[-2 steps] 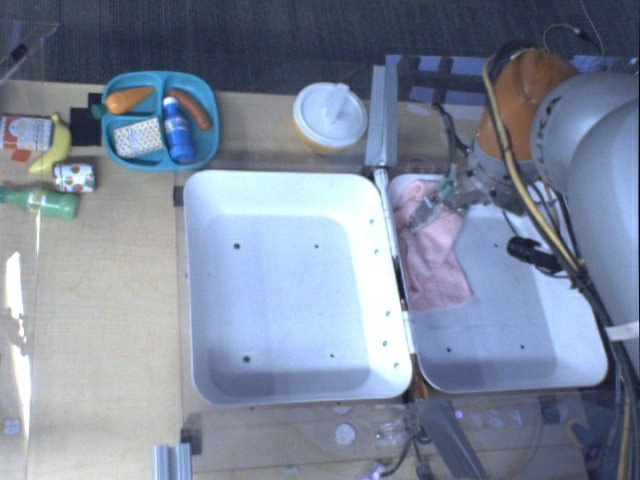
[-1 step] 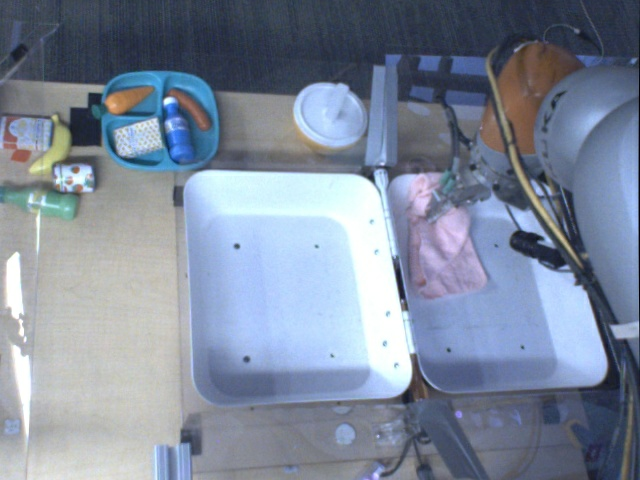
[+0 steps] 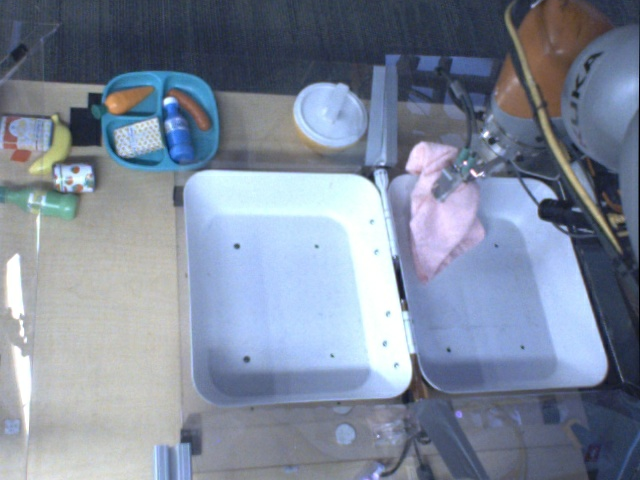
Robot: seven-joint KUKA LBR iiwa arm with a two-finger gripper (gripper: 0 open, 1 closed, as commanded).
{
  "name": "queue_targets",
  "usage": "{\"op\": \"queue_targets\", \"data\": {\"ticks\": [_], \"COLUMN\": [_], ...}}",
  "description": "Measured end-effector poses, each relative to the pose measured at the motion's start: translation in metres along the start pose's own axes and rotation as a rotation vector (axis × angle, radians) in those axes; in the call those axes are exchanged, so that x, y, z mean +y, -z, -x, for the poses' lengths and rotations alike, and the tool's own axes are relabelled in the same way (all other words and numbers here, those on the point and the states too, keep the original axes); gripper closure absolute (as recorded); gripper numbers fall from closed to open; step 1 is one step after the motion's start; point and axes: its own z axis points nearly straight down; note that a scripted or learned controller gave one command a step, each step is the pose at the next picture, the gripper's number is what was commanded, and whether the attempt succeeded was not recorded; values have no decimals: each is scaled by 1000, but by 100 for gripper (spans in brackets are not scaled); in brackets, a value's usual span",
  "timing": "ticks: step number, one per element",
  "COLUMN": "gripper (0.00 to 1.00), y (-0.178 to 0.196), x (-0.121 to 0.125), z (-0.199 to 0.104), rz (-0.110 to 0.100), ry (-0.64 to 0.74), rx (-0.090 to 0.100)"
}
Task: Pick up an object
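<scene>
A pink cloth [image 3: 443, 220] hangs in folds over the far left part of the right bin [image 3: 520, 358]. Its top edge bunches up near the bin's back rim. My gripper [image 3: 460, 173] reaches in from the upper right and is shut on the cloth's upper right edge, where fabric shows between the fingers. The cloth's lower tip trails down towards the bin floor. The left bin [image 3: 280, 298] lies beside it, across the divider.
On the bench behind the left bin stand a blue divided plate [image 3: 203, 101] with toy food and a white lidded bowl [image 3: 330, 116]. A banana [image 3: 52, 146], a small can [image 3: 74, 177] and a green bottle [image 3: 40, 202] lie at the far left. Black cables [image 3: 565, 213] run by the right bin.
</scene>
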Motion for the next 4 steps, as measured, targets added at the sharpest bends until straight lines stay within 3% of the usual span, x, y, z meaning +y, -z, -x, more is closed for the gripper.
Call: {"op": "queue_targets", "data": {"ticks": [1,2,3,4], "gripper": [100,100,100,100], "y": [-13,21,0,-1], "x": [-39,-2,8,12], "z": [65,5,-35,-60], "rz": [-2,1,1,0], "ry": [-49,380,657,774], "rx": [-1,0,1,2]}}
